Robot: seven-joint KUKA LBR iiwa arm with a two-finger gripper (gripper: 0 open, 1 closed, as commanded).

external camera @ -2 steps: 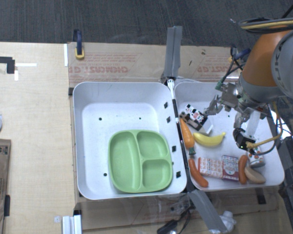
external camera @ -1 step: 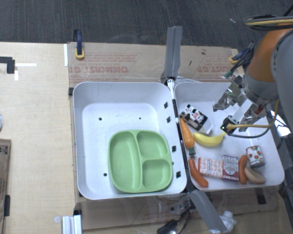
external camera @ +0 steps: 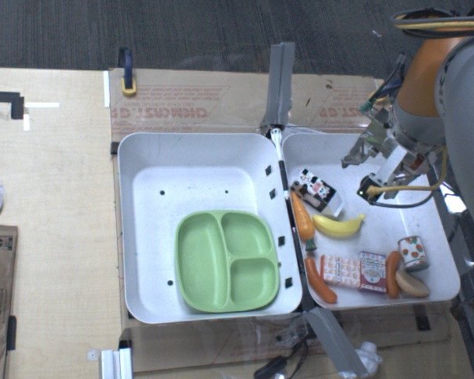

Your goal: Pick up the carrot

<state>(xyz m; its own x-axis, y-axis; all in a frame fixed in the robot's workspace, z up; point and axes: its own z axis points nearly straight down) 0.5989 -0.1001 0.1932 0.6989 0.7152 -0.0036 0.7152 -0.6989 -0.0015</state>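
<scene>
The carrot [external camera: 302, 216], orange and tapered, lies lengthwise against the left wall of the right bin [external camera: 438, 219]. Its lower end nearly touches a yellow banana [external camera: 339, 226]. My gripper [external camera: 362, 174] hangs over the upper right part of that bin, up and to the right of the carrot and well apart from it. It is open, with nothing between its fingers. The grey arm with its orange band [external camera: 426, 85] reaches in from the upper right.
A black-and-white box [external camera: 316, 189] sits just right of the carrot's top. Along the bin's front lie an orange-red stick [external camera: 320, 281], a red-and-white carton [external camera: 355, 272], a sausage [external camera: 393, 273], a small can [external camera: 411, 249] and a tan piece [external camera: 415, 284]. The left bin [external camera: 142, 212] holds a green divided plate [external camera: 227, 260].
</scene>
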